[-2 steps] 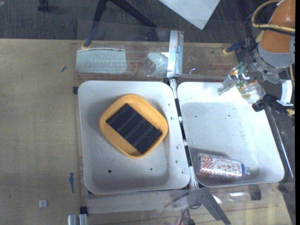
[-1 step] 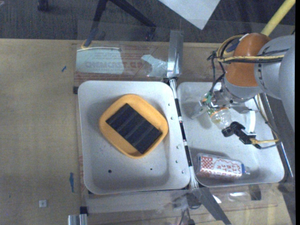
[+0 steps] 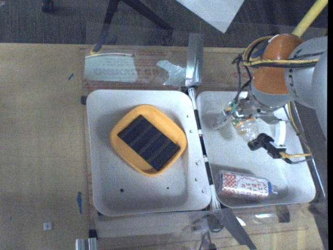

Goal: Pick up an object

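Flat printed tube (image 3: 244, 184) lies below tool (image 3: 235, 117); rounded yellow block (image 3: 148, 139) apart.

Robotics lab or test cell. Wooden bench (image 3: 36, 139) carrying two white bins (image 3: 101, 191) side by side, taped plastic sheet (image 3: 135, 69), KUKA arm (image 3: 291, 66) trailing loose cables (image 3: 294, 155), office chair base (image 3: 112, 7) on dark carpet (image 3: 31, 25).

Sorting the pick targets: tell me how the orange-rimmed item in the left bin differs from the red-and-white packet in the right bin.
The orange-rimmed item is broad and roughly square with a dark ribbed top; the red-and-white packet is slim, elongated and patterned. The orange-rimmed item sits near its bin's middle, turned diagonally; the packet lies along its bin's near edge, roughly parallel to it. The orange-rimmed item is clearly larger. Both lie flat, apart from the gripper.
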Robot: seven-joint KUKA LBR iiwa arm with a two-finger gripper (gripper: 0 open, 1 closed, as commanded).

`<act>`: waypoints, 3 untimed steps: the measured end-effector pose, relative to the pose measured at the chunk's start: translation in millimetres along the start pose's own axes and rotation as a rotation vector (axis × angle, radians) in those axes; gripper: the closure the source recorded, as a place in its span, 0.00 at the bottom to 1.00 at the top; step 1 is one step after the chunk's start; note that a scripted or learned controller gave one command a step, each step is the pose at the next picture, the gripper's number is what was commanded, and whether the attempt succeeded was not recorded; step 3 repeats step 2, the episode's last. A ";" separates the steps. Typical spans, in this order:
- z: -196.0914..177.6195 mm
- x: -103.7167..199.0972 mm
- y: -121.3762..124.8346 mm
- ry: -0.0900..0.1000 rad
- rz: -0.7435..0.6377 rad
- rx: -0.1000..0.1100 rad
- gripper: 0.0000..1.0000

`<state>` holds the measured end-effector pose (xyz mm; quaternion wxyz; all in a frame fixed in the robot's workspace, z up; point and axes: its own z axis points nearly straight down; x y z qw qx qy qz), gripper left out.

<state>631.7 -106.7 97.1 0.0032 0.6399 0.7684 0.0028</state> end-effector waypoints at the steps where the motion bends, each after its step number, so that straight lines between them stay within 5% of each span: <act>1: -104.6 1.3 14.5 -0.001 -0.262 0.004 1.00; 2: -108.5 -11.6 34.6 -0.001 -0.060 0.005 1.00; 3: -108.5 -11.6 34.6 -0.001 -0.060 0.005 1.00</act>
